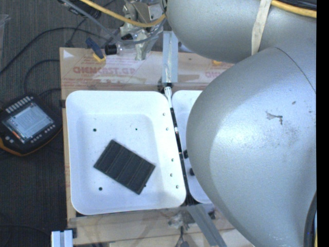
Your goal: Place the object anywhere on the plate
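Note:
A dark grey ribbed rectangular plate (124, 166) lies flat in the left white bin (82, 112), toward its front, turned at a slant. My gripper (138, 44) hangs high at the back, above the wooden bench edge behind the left bin and well away from the plate. Nothing shows between its tips. The arm's big grey body (257, 138) covers most of the right bin (186, 104).
A teach pendant (25, 123) lies on the dark floor left of the bench. Yellow and black cables (97, 12) trail at the back left, near a small blue clamp (95, 48). A metal rail (168, 66) runs back from the gap between the bins.

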`<state>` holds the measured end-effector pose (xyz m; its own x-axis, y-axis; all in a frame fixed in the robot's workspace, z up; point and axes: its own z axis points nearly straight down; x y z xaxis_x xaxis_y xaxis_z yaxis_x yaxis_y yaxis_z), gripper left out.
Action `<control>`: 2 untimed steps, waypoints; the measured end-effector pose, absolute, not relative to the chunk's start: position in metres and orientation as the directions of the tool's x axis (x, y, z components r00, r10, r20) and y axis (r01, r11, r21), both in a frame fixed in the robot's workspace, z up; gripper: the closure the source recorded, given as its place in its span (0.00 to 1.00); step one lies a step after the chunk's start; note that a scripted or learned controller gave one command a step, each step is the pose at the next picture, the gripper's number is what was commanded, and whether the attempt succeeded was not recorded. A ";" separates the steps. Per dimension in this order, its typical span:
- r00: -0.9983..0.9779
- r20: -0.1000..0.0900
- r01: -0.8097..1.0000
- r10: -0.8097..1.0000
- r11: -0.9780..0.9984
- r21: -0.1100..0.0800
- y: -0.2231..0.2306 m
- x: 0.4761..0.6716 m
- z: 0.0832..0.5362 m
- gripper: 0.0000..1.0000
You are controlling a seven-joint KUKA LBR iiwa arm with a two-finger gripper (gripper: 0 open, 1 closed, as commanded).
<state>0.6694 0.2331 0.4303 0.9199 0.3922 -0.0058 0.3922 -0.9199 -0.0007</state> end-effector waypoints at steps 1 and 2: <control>0.920 -0.013 0.392 0.392 -0.920 0.000 0.233 0.671 0.436 1.00; 0.670 -0.010 0.743 0.743 -0.670 0.000 0.234 0.652 0.430 1.00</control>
<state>0.6515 0.2338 0.4303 0.6697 0.7426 -0.0097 0.7426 -0.6697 -0.0002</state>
